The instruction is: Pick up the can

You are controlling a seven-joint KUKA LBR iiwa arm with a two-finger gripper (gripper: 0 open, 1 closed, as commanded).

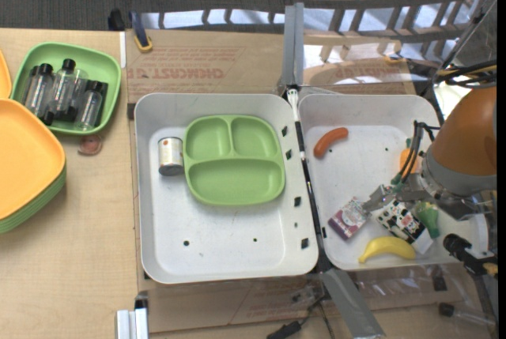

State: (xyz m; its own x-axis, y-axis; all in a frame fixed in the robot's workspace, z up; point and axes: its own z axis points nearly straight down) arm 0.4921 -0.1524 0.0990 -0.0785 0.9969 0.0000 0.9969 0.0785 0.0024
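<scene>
Far left, on the bench: one stack of orange plates (pixel 28 163), count within the stack not legible. One green square dish (pixel 67 88) holding small dark-capped bottles (pixel 63 92), about four, exact number unclear.

Left bin (pixel 229 250), white, shallow: two items. One can (pixel 170 156), silver, lying on its side near the bin's left wall, just beside the left edge of one green divided tray (pixel 235 160) with three compartments.

Right bin (pixel 371 136), white, shallow: one red-orange sausage-shaped piece (pixel 330 140) near the upper left; one purple-and-white packet (pixel 348 219) at lower left of centre; one black-and-white patterned box (pixel 401 220); one yellow banana (pixel 387 250) near the front wall; one orange item (pixel 406 160) and one green item (pixel 428 217), both partly hidden by the arm.

Arm (pixel 466 144): one, grey with orange band, over the right bin's right side. Gripper (pixel 387 195): one, low over the packet and patterned box; finger state cannot be told, nothing seen held.

Can relative to gripper: well apart, in the other bin, across the divider and the green tray, far to the gripper's left.
</scene>
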